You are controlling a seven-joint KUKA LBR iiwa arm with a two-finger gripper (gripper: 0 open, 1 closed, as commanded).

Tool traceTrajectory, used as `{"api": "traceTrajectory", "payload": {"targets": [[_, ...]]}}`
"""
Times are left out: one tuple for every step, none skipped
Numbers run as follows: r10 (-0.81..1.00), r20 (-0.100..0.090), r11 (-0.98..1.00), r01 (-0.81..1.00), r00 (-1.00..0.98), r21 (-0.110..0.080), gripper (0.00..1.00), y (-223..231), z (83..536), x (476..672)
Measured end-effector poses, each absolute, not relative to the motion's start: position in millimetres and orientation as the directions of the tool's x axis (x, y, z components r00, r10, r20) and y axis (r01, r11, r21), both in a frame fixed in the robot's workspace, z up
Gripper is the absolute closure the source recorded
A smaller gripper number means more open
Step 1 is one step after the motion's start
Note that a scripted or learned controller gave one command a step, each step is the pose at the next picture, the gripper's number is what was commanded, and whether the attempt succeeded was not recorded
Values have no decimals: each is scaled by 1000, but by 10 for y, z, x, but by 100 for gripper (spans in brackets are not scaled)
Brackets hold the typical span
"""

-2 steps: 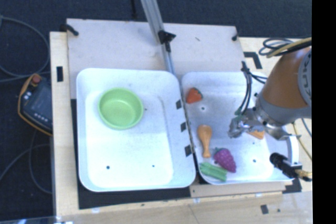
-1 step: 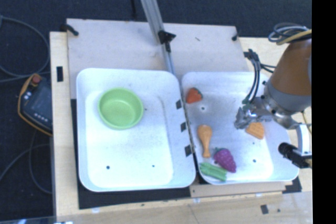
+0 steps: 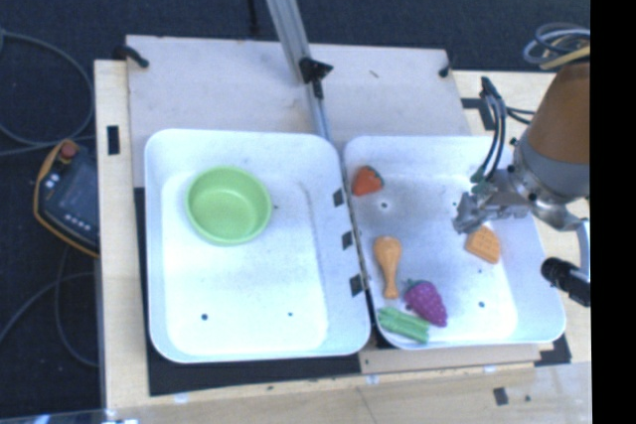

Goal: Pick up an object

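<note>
Orange wedge-shaped toy piece (image 3: 484, 244) lying in the right-hand shallow white bin (image 3: 437, 176), towards that bin's right wall, just below the jaws of the grey robot arm with the orange band (image 3: 558, 139). Jaws lowered over the bin floor, right beside the wedge or touching its upper edge; cannot tell which, and cannot tell whether clenched or released. Wedge flat on the bin floor, nothing visibly gripped.

Sharing the same bin: red strawberry-like toy with a green top (image 3: 368, 181) near the upper left corner; tan plastic drumstick (image 3: 389, 264) upright in the view along the left side; purple toy grape bunch (image 3: 425, 302) just beside the drumstick's lower end; green toy vegetable (image 3: 402, 324) against the lower rim, touching or nearly touching the grapes. All four well apart from the wedge.

Left-hand shallow white bin (image 3: 260, 298) holding a round light-green plastic bowl (image 3: 230, 204), mouth up, in its upper left part.

Both bins side by side on a pale worktop (image 3: 224, 84). Slanted silver metal pole (image 3: 281, 3) coming down from the top of the view to the gap between the bins. Orange-edged handheld control unit (image 3: 68, 196) on the dark floor at far left, cables near it.
</note>
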State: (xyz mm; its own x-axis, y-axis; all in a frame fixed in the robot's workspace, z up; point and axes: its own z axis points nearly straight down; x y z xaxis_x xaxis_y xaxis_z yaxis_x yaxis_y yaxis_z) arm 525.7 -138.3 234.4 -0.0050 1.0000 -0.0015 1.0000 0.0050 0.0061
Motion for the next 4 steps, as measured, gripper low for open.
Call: {"api": "traceTrajectory", "payload": {"targets": [[1000, 1, 9, 1000, -9, 4, 100, -874, 2454, 5516], [1000, 1, 7, 1000, -7, 2, 100, -484, 2464, 5699], [1000, 1, 8, 1000, -8, 2, 100, 34, 2453, 6002], [1000, 2, 8, 1000, -8, 3, 100, 551, 2529, 6240]]}}
